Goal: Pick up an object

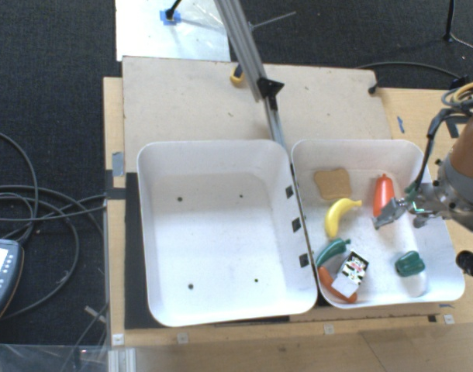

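Dark carpet [50,91] surrounds the bench, with black cables [35,200] looping over it at the left and the corner of a screened handset [0,273] cut off by the left edge. On the carpet at the top lies a pale sheet [155,22] with a scrap of blue tape [170,15]. A wooden bench [112,130] carries a lighter board [190,99], and on that sit the two bins. The left bin [147,231] shows bare white floor with a few small dark dots. A grey metal pole [244,41] slants down from the top to the seam between the bins. The right bin [411,152] holds the things to pick from: a tan slice of bread [333,183] near the back, a yellow banana [340,214] just in front of it, a green and orange piece [329,254] by the dividing wall, a small printed box [351,271] touching it, an orange carrot-like piece [383,194] further right, and a dark green piece [409,264] near the front beside a pale thing too faint to name. The gripper [391,214] hangs low just beside the orange piece's front end; its jaws are blurred, so whether they are apart or together I cannot tell. The arm [465,169] is cut off at the right, yellow and black cables [461,99] bundled above it.
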Motion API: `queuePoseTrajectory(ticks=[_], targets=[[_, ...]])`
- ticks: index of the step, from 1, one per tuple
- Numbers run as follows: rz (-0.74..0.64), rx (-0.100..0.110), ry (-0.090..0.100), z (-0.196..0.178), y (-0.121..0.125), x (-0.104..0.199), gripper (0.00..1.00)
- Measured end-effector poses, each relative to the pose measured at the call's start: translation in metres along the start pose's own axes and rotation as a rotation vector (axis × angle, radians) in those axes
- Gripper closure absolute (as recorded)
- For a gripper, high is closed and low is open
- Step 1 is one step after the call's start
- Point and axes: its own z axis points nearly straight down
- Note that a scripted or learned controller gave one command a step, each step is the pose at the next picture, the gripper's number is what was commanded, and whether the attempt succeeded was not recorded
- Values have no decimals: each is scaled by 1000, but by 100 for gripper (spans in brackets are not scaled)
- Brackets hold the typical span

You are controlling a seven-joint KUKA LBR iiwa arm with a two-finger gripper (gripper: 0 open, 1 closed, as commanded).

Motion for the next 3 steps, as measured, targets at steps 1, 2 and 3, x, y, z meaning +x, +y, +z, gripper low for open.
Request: queuePoseTrajectory(ticks=[1,2,3], targets=[[1,-4,-1,-2,1,0,0],[4,1,0,55,-7,5,0],[4,1,0,108,-7,5,0]])
